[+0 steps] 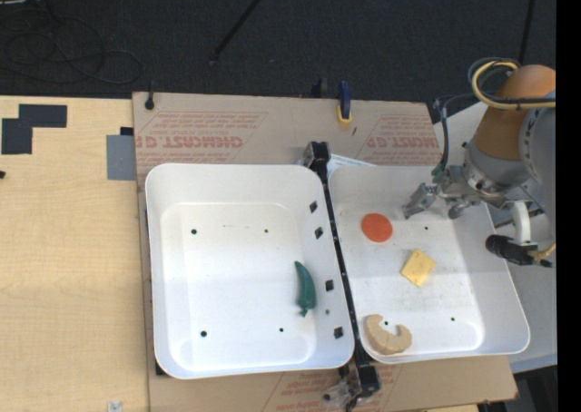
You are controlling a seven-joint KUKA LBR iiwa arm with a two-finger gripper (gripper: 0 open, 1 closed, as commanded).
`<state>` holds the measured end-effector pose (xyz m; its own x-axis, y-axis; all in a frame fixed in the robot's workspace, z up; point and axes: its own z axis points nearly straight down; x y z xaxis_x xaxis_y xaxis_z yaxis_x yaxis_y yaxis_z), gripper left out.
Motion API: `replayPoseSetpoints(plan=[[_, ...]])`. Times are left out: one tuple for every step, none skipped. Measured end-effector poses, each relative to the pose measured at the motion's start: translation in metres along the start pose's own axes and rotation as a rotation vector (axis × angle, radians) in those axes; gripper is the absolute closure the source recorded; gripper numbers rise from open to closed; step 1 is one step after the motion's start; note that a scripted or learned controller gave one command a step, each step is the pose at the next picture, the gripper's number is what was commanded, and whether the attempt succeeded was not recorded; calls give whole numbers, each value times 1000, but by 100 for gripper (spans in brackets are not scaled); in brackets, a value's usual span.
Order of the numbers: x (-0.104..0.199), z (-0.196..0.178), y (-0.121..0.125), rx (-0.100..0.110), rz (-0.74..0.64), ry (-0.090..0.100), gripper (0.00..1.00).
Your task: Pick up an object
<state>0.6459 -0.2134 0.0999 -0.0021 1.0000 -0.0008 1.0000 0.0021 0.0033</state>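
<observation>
The orange disc (377, 228) is the object nearest the gripper (434, 201), so we take it as the likely target; it lies flat in the right bin (508, 333), toward that bin's far edge and closer to the divider than to the right wall. We see the gripper hovering just beyond it, near the bin's far right area, with its two fingers spread apart and nothing between them. Toward the near edge from the disc sits a yellow block (418, 268), slightly apart from it, and a tan curved piece (388, 335) rests against the bin's near left corner. In the left bin (163, 247) a green pepper-shaped toy (304, 288) lies close to the right wall. We judge the main risk to be the disc's low profile: fingers descending off-centre could slide over it or push it sideways. A descent aimed too far toward the near edge could also nudge the yellow block.
</observation>
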Motion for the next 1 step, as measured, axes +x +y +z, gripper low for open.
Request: replayPoseSetpoints(plan=[[1,2,-34,8,2,2,0]])
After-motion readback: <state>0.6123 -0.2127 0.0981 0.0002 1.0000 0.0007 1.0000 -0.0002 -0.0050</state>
